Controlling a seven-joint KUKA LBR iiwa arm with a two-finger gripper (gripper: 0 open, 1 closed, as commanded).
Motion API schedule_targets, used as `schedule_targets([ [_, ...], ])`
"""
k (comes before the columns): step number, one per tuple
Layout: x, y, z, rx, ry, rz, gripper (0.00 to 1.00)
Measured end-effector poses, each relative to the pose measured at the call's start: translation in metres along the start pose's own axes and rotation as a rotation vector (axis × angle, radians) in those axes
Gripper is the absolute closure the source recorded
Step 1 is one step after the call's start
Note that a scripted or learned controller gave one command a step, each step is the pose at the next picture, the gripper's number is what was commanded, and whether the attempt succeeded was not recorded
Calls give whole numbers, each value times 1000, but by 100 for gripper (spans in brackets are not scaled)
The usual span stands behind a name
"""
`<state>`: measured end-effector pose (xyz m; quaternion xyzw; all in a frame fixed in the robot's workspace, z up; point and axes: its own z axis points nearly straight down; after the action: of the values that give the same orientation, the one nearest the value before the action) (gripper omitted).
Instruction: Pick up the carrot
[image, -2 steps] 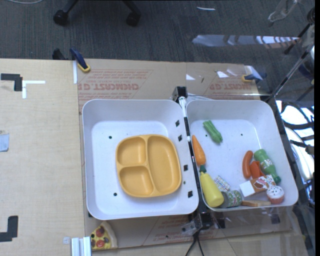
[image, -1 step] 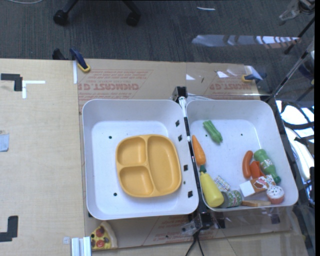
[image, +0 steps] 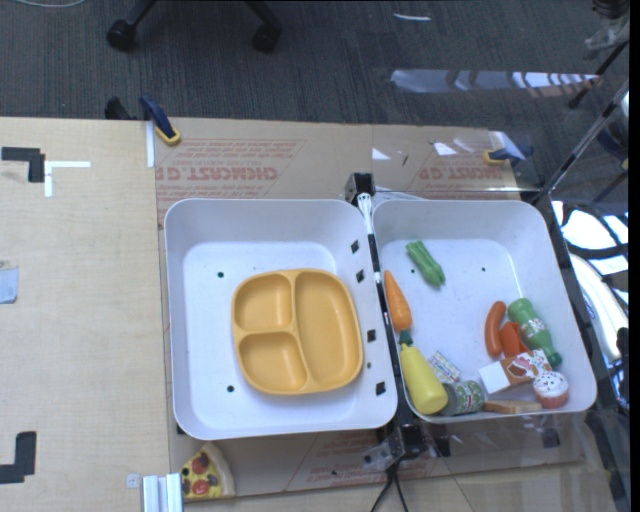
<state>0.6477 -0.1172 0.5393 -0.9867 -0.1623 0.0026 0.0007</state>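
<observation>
**A:** Where is the carrot (image: 397, 302)?

**B:** In the right bin (image: 470, 222), hard against its left wall, just beside the seam between the two bins. Its orange body points to the far side and its green stub to the near side, so the long axis runs near to far with a slight lean.

**A:** And which way does that lie from the gripper?

**B:** I can only judge from the rig. The arm comes in from the right, so the carrot lies at the side of that bin farthest from where it enters. It would have to cross over the other toy food to get there.

**A:** Is the gripper released or clenched?

**B:** I cannot tell. Nothing is pinching the carrot, which lies flat on the bin floor.

**A:** What crowds it?

**B:** A yellow bottle-shaped toy (image: 422, 381) sits just near of the stub, almost touching it. A green pod (image: 425, 263) lies to the right and farther off, apart from the carrot. The red and orange sausage-like pieces (image: 497, 330) are well apart, toward the right wall.

**A:** So how should the grasp go?

**B:** I would close across the narrow width, left to right, at mid-body. The wall on the left leaves little room for a finger, and that looks like the main risk. The yellow divided plate (image: 297, 330) in the left bin (image: 200, 225) plays no part.
</observation>
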Motion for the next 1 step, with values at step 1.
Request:
schedule_targets([
  [1,-3,-5,0,-1,1,126,0],
])
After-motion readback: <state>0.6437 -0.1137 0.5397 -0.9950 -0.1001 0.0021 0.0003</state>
